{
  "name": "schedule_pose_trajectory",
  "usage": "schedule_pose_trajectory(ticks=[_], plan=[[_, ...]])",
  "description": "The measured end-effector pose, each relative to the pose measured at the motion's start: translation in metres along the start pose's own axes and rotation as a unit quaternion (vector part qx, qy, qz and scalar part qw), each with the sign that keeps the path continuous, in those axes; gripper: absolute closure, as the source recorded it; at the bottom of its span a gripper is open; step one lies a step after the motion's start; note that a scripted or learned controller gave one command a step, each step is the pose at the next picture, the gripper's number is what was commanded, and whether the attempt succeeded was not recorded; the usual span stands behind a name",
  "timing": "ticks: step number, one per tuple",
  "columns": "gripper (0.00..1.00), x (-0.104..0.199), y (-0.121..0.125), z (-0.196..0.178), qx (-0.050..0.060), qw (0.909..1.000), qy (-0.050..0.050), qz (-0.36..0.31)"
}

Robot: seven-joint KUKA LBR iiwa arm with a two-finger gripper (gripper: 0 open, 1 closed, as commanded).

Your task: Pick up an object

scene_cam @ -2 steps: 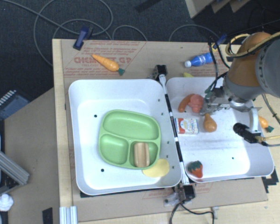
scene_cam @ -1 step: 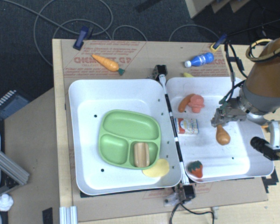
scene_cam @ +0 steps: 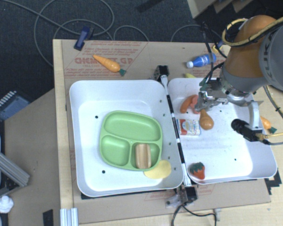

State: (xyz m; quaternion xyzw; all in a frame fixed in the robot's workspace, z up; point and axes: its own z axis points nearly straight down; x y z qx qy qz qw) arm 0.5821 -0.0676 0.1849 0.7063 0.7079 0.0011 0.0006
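My gripper point(scene_cam: 201, 102) hangs low over the far left part of the right bin point(scene_cam: 236, 168). Just left of it lies a red-orange sausage-shaped toy point(scene_cam: 188, 103), close to or touching the gripper. A brown pear-shaped toy point(scene_cam: 206, 121) lies right below the gripper. A small white and red packet point(scene_cam: 189, 127) rests by the bin's left wall. Near the front left corner of the same bin sits a red strawberry toy point(scene_cam: 197, 170). An orange piece point(scene_cam: 265, 123) peeks out at the bin's right side.
The left bin point(scene_cam: 85, 126) holds a green divided plate point(scene_cam: 127, 131) with a tan bread piece point(scene_cam: 142, 155) in it and a yellow slice point(scene_cam: 158, 170) beside it. Behind the bins, on the board, lie a toy carrot point(scene_cam: 108, 63) and a blue bottle point(scene_cam: 201, 60).
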Motion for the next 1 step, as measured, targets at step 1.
schedule_pose_trajectory(ticks=[1], plan=[[1.0, 0.0401, -0.0157, -0.0253, 0.001, 1.0, 0.0, 0.0]])
